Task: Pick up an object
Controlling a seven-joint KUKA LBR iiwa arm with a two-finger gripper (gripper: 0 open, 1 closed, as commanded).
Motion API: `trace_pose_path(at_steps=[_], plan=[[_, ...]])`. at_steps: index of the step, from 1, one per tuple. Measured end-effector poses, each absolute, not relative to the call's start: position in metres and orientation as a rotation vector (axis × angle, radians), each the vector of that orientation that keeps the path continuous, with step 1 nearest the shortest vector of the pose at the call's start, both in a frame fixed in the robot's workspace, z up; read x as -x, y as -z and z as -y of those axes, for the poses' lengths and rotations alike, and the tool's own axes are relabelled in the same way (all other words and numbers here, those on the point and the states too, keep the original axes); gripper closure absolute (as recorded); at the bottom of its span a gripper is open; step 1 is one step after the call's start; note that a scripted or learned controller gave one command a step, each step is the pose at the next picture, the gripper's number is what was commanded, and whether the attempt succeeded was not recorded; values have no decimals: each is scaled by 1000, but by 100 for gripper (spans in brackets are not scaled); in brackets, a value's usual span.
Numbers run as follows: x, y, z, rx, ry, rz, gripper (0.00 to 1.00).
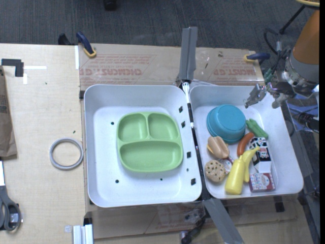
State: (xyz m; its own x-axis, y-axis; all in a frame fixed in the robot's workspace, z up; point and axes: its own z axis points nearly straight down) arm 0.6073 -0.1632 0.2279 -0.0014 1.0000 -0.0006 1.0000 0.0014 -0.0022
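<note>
Scissors [9, 213] lay at the nearest left corner of the bench [40, 111], their grey handles poking in from the edge. A little farther in, a pale tape ring [66, 153] sat flat on the wood, well apart from the bins. The left bin [96, 187] held a green divided plate [150, 142], lying level in the middle of its floor with three compartments facing up.

The right bin [289, 182] was crowded. Nearest the front wall stood a small red and white carton [262, 181], and just beside it a yellow squeeze bottle [237, 173] lay tilted, its nozzle pointing up toward the back. A round cookie [215, 171] rested left of the bottle, touching or nearly touching it. Behind the cookie was a tan bread-like piece [218, 147], and beside that an orange sausage shape [245, 142] leaned against a black and white patterned box [261, 150]. A green vegetable toy [257, 128] lay against the right side of a blue bowl [226, 122], which sat upside down near the back of the bin.

My gripper [264, 96] hung above the far right corner of that bin, behind the bowl and clear of every object. My two fingers [252, 96] looked spread apart, with nothing between them. Beyond the bins a cardboard sheet [127, 67] covered the bench, with a blue and yellow clamp [86, 43] at its left corner.
</note>
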Motion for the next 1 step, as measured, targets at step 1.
trace_pose_path(at_steps=[1], plan=[[-600, -122, 180, 2140, 22, 2333, 0]])
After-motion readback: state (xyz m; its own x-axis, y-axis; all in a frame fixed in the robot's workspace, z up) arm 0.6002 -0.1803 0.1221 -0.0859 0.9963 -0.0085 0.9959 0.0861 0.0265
